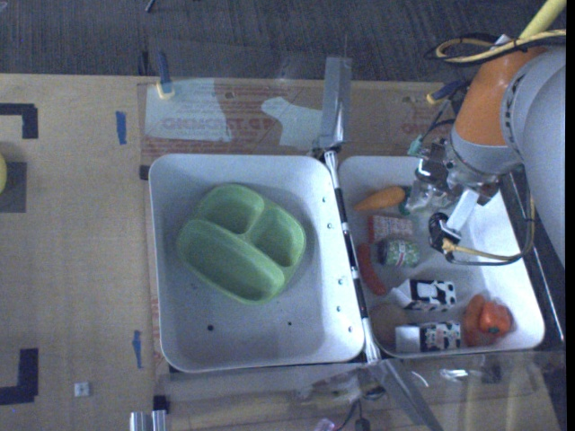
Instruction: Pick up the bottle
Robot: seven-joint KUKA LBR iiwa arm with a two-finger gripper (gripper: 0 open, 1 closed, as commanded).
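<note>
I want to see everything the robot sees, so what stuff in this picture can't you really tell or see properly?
- End effector: the arm's wrist hides its tips in the camera view, so open or shut is unclear.
- Bottle: its label is too small and blurry to read.
- Carrot: its right end is hidden behind the end effector.
- Black-and-white cartons: print too blurry to read.
- Orange toy: too blurred to tell what it is.

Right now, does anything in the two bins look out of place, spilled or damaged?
Nothing looks spilled or broken. The green divided plate lies askew in the left bin. In the right bin, the small items are crowded along its left side, among them a carrot and two cow-patterned cartons.
</note>
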